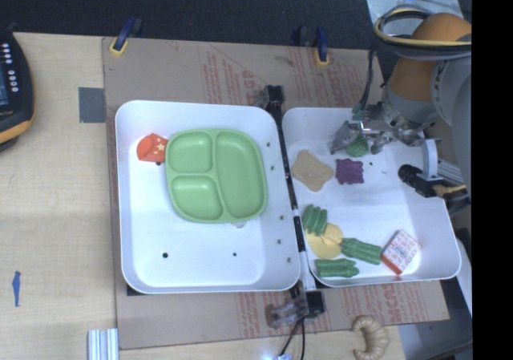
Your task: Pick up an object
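My gripper (355,139) hangs low over the back of the right bin (425,270), near its far wall. A small green thing (358,145) shows right at its tip; whether it is held I cannot tell. Just in front of the gripper lies a purple piece (349,171), and to its left a tan bread slice (311,169). Toward the bin's front lie green pickles (314,219), a yellow piece (325,243), two more green pieces (361,250) (337,268) and a red-and-white packet (400,252).
The left bin (136,214) holds a green divided plate (216,174) and a red piece with a star (151,147) at its back left. A divider (287,182) runs between the bins. A tan curled thing (370,336) lies on the bench in front.
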Motion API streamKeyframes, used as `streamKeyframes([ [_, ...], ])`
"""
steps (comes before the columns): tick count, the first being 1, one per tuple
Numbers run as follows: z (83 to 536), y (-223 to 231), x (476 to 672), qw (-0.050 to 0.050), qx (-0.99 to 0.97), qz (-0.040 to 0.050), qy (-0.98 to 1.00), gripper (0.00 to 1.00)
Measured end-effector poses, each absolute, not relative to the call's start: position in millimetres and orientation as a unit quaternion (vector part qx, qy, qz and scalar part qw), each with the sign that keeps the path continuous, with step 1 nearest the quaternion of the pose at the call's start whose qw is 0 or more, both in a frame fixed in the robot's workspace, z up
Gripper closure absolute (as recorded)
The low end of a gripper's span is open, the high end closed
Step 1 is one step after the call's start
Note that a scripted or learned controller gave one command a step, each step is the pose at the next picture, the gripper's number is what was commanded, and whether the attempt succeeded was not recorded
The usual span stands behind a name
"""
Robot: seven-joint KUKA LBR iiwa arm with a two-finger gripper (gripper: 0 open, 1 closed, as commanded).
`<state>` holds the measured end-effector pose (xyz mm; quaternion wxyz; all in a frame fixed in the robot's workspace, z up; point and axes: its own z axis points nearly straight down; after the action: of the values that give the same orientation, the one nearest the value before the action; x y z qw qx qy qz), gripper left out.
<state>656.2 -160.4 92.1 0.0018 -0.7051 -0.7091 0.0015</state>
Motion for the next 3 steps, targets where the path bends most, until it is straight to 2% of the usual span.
streamKeyframes([
  [1, 91.6, -161.8, 614.4, 0.003, -0.706, 0.0029, -0.708, 0.00],
  [2, 103.3, -163.3, 616.8, 0.001, -0.705, 0.0020, -0.709, 1.00],
  [3, 103.0, -163.3, 616.7, 0.001, -0.705, 0.0024, -0.709, 0.00],
])
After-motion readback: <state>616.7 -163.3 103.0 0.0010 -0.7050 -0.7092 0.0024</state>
